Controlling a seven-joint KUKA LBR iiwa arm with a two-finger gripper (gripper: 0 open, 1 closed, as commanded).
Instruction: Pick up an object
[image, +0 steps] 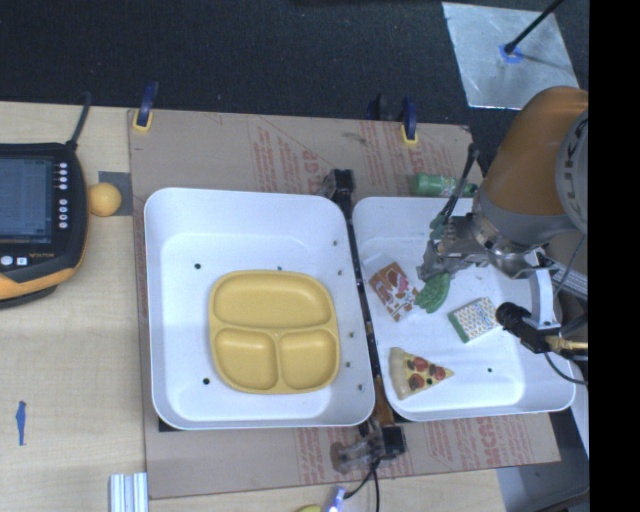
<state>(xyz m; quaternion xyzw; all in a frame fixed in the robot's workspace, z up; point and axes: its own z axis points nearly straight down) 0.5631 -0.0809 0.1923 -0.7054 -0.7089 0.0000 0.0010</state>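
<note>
My gripper (437, 265) hangs low in the right bin (540, 395), near its back left part. Just beneath its tip lies a green toy (435, 294), and whether the two touch is hidden by the gripper's dark body. A red and white packet (392, 288) lies to the left of the green toy. To the right rests a small green and white block (473, 320). A toy pizza slice (415, 372) sits near the bin's front left.
The left bin (175, 390) holds a yellow divided plate (272, 330). A control pendant (35, 220) and a yellow ball (104, 198) sit on the bench at far left. A green item (432, 184) lies behind the right bin. Blue clamps (408, 115) hold the board's back edge.
</note>
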